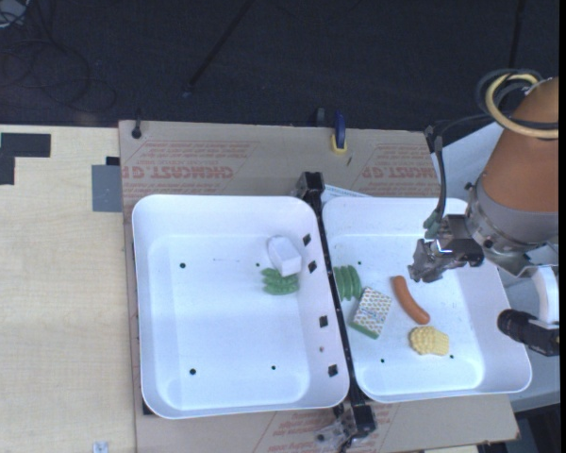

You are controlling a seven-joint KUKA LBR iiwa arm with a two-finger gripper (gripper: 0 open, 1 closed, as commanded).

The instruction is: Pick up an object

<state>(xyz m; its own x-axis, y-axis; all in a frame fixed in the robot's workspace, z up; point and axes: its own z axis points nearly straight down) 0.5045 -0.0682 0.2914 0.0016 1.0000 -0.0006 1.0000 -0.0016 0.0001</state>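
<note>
Cardboard sheet (226,163) under bins: red print, upside down and mirrored from this view. Left portion shows large letters, partly legible, roughly "CHEMCAST GP"; reading uncertain. Right portion (382,171) repeats same print, cut off by bin rim after few letters. Smaller red lines beneath large letters: too small to read. Front edge of cardboard (297,427): more red print, illegible. No numbers readable.

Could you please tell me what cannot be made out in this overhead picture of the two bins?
- Gripper: too small and dark to tell its fingers' state.
- Arm: cut off by the right edge.
- White object on the green toy, left bin: too blurred to identify.
- Patterned block, right bin: markings too small.
</note>
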